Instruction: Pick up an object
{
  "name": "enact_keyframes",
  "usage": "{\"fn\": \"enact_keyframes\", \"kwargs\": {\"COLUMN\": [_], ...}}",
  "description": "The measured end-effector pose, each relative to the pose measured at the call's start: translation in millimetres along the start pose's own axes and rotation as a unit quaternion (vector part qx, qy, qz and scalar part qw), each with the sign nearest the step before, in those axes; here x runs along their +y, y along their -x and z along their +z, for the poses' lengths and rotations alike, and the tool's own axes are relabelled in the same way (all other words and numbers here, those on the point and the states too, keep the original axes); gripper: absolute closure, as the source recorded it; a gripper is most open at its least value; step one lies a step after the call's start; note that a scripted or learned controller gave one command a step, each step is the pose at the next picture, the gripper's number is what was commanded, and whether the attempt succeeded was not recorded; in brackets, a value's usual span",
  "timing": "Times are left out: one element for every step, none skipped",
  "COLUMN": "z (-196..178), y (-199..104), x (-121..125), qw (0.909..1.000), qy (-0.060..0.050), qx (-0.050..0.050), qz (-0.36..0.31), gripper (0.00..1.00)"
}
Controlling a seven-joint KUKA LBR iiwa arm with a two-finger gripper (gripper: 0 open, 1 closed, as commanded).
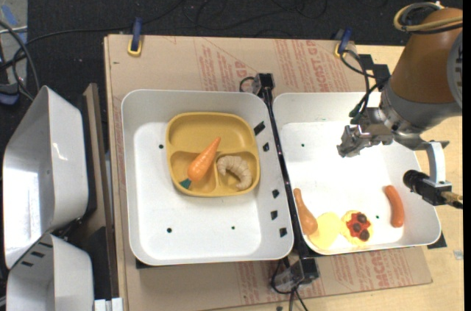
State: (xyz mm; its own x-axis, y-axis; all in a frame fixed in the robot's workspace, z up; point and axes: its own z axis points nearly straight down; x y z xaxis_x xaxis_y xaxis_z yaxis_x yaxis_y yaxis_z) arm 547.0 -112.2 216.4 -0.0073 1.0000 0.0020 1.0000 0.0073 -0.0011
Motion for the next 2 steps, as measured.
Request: {"fn": "enact_keyframes", "kwargs": {"z": [-13.2,-19.2], "y": [-57.3,-120.3], "x": [6.1,4.5], "qw": [1.0000,1.0000], "qy": [0.002,0.001], "qx": [0.000,0.000], "qz": [-0.001,-0.001], "gripper": [1.00,1.00]}}
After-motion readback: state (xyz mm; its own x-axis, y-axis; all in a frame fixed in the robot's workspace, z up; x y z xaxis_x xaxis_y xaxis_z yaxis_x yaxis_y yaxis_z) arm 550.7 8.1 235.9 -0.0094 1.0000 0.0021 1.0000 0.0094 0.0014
